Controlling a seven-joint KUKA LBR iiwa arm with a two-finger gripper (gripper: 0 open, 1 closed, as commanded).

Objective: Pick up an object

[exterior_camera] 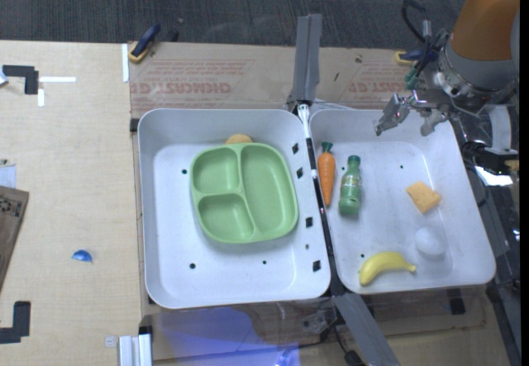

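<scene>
Above the right bin's (463,191) far edge, the arm's fingers (411,115) hang spread, holding nothing.

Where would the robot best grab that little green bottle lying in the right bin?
Probably across the green bottle's wide body, coming straight down from above. It lies flat, cap toward the far wall, with the carrot close on its left, so the fingers need care there.
</scene>
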